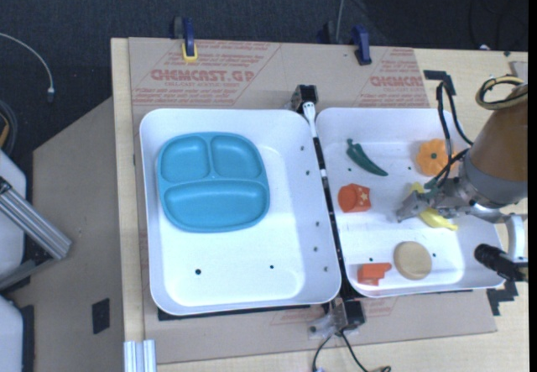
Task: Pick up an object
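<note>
Your gripper [417, 204] is down inside the right-hand shallow white plastic bin [382, 128], near its right side, with the grey arm and its orange band [508, 148] leaning in from the right. The grey fingers seem to point left and sit low over a small yellow curved toy, perhaps a banana [440, 220]. From this slant I cannot tell whether the fingers are spread or closed, nor whether the yellow piece lies between them or only beside them, so do not count it as grasped.

The other candidates lie around it in the same bin: a round orange toy fruit [431, 157] just behind the gripper, a dark green pepper-like pod [364, 157] further left, a red blocky toy [354, 198] to the left near the bin's dividing edge, a tan round disc [413, 260] just in front, and a small orange block [374, 273] beside the disc at the front wall. The left-hand white bin [289, 261] holds a light blue sectioned plastic plate [214, 181], well apart from the work.

I judge you to be at the grasp step. The next move calls for a firm close on the yellow toy, then a straight lift clear of the tan disc and orange fruit crowding either side.
</note>
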Controlling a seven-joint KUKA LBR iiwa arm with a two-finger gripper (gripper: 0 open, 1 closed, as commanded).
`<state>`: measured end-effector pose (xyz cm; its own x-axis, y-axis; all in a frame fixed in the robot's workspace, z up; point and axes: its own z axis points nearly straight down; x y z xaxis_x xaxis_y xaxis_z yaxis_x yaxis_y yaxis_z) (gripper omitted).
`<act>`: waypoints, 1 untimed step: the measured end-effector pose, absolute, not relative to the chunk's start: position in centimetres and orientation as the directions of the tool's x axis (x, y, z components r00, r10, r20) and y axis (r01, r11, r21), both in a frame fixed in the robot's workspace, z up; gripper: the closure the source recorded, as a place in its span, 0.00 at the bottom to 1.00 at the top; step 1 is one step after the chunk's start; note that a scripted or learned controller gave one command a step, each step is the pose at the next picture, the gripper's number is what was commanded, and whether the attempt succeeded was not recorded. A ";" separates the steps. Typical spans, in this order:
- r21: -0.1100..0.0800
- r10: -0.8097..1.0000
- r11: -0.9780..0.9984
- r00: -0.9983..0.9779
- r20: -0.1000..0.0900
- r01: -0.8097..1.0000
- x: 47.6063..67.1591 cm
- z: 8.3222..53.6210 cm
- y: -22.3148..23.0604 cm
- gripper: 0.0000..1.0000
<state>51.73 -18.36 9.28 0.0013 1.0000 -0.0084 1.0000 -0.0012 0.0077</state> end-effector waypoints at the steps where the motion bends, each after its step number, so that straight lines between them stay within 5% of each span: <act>1: 0.004 1.000 -0.001 0.001 -0.003 1.000 51.6 10.2 -18.1 1.00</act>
<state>51.64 -18.12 10.22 0.0007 1.0000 -0.0032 1.0000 -0.0007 0.0043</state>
